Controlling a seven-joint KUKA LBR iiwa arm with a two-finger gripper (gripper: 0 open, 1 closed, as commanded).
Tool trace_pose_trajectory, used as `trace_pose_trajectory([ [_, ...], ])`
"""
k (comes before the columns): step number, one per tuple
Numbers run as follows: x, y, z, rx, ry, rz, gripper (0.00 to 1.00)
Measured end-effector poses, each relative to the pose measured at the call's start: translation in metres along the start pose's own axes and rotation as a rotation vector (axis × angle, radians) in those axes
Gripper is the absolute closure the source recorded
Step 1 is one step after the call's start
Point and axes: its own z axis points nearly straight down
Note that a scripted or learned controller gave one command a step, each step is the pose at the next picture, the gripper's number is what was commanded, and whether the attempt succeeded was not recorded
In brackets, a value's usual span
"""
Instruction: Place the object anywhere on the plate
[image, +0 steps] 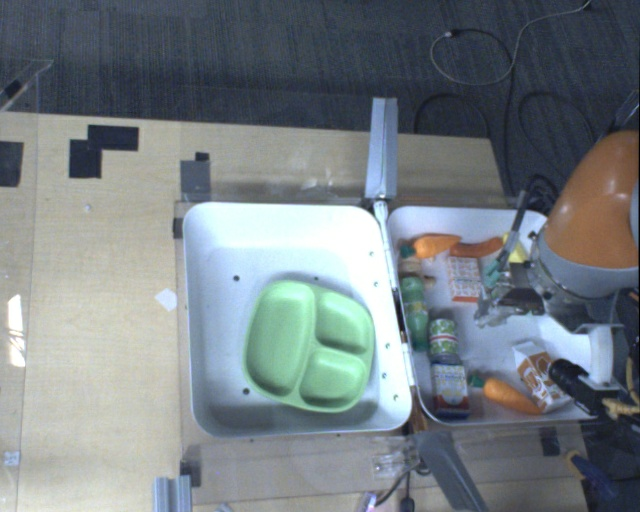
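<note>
Camera view: gripper (500, 300), jaw state unclear, hovers at frame right, apparently picking; green plate (310, 345) waits centre, next needing a firm grasp.

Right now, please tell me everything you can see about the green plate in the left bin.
The green plate is pale green, looks like smooth plastic, and has rounded corners. Raised ridges divide it into three compartments: one long one on the view's left, two smaller ones on the right. It lies face up, turned slightly askew, on the floor of the left white bin, toward the bin's near edge. Nothing rests in its compartments, and nothing but the bin touches it.
</note>
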Motion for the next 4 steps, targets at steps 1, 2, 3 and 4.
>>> trace_pose_trajectory([
  [1,0.048,-0.002,0.051,0.002,0.001,-0.295,1.0],
  [2,0.135,0.012,0.051,0.002,0.002,-0.356,1.0],
  [3,0.2,-0.006,0.063,0.003,0.002,-0.323,1.0],
  [4,0.114,-0.003,0.05,0.001,0.002,-0.332,1.0],
])
